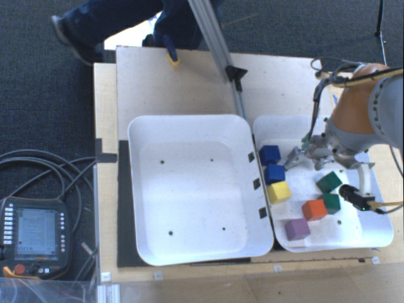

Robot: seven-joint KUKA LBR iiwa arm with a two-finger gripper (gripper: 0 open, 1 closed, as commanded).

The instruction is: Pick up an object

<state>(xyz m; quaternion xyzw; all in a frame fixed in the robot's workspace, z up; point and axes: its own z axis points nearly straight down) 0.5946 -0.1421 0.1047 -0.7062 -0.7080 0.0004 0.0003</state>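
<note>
Beige counter [189, 87] bears two white bins [196, 126]. Beside the fingers [305, 158], apart on nothing: two blue cubes [270, 154], two green [329, 182], one yellow [279, 192], orange [314, 209], purple [297, 229].

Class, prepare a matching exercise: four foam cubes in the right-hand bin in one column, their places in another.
Things:
1. yellow foam cube
2. purple foam cube
3. orange foam cube
4. upper blue foam cube

Places:
A. nearest the bin's front edge
B. just below the two blue cubes
C. farthest back in the left column
D. beside a green cube

Pairs: 1-B, 2-A, 3-D, 4-C
</note>
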